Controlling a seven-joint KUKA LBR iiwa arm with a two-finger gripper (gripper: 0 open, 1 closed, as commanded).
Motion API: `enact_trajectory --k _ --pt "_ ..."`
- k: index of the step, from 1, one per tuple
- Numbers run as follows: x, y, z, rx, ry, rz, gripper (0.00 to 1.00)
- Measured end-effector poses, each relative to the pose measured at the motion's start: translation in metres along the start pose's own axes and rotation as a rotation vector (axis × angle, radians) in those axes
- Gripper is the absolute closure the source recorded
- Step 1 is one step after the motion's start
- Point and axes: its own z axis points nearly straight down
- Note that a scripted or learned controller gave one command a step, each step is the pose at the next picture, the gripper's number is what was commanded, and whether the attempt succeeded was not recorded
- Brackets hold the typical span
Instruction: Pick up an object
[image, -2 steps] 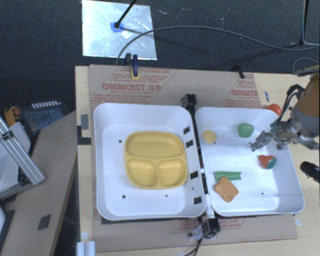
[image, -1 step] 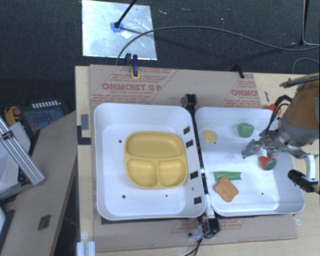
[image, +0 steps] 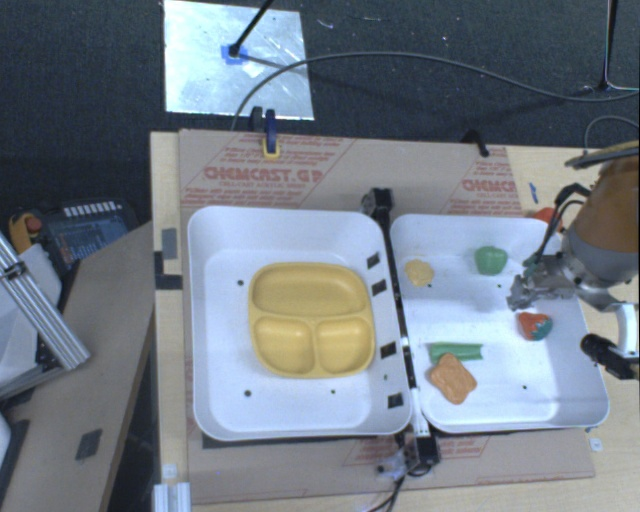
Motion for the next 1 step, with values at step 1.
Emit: enact_trajectory --k 1 --pt "0.0019 -0.0021 -0.0448 -0.001 0.0 -0.003 1.0"
